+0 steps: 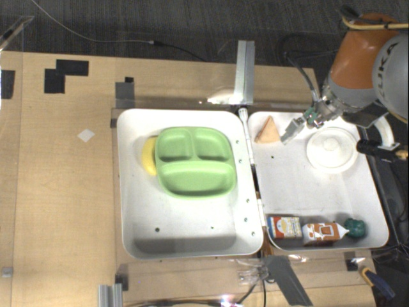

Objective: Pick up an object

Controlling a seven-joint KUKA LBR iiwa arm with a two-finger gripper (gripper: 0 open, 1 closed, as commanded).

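From the camera view above the tabletop, the arm comes in at the upper right, its orange band plain to see, and the tool hangs over the back of the right bin. Whether the tool is spread or clenched I cannot tell from here; it reads as a small grey tip at a slant, with nothing visibly in it.

The relation that matters: the nearest thing to that tip is the tan wedge, lying just beside it toward the left, up against the bin's back left corner. The wedge's pointed end faces the back wall, its broad end faces the front. A short shift leftward and down would put the tool on it, by my reckoning, though the corner walls crowd the approach.

On the other side of the tip, just beside it, sits a clear round lid, flat and low, likely hard to pinch.

Well apart, along the front wall of the same bin, lie a small carton and a brown bottle with a green cap, end to end, long axes running left to right.

The left bin holds a green divided tray with something yellow peeking out at its left edge, farthest from the tool.
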